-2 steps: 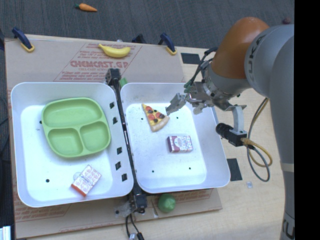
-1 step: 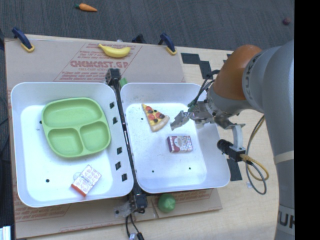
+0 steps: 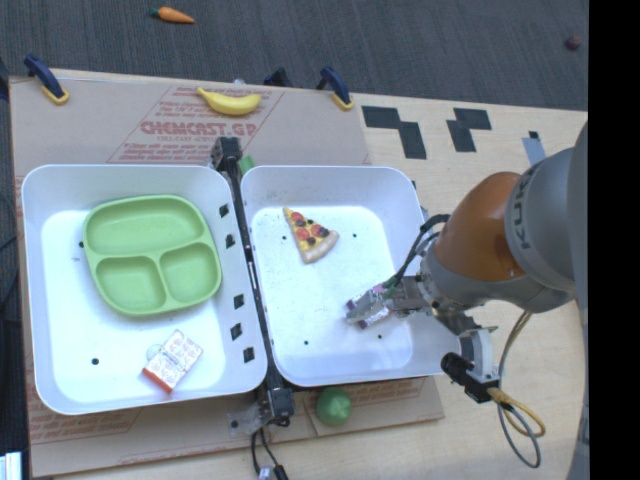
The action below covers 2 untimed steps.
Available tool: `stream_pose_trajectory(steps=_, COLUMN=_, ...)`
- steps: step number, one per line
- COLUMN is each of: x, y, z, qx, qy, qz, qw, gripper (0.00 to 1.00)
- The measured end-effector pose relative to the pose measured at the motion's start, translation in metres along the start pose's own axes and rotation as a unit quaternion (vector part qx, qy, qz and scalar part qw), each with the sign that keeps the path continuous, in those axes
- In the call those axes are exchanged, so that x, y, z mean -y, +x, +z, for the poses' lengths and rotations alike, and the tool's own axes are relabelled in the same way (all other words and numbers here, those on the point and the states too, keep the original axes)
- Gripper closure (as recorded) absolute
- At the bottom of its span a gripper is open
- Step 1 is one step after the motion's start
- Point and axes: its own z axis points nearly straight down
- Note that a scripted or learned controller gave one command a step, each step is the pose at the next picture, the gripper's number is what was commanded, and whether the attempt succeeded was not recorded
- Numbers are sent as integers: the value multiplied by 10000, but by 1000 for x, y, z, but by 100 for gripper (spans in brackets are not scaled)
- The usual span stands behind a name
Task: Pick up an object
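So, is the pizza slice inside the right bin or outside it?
Inside. The pizza slice lies flat on the right bin's floor near its far wall, apart from the gripper.

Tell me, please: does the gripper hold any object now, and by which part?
Nothing is seen held. The gripper is low in the right bin, apart from the pizza slice.

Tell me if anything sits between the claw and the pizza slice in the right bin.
Nothing visible does. The claw is low in the right bin, and only bare white floor lies between it and the pizza slice, up and to the left in the view.
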Motion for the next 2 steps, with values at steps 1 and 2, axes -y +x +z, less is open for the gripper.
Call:
stream_pose_trajectory(steps=1, x=-1, y=1, z=-11, qx=-1, qy=-4, qz=-35, qw=10000, gripper=100)
stream_pose_trajectory(steps=2, x=9, y=7, z=-77, qx=-2, qy=-17, qz=7, qw=10000, gripper=100)
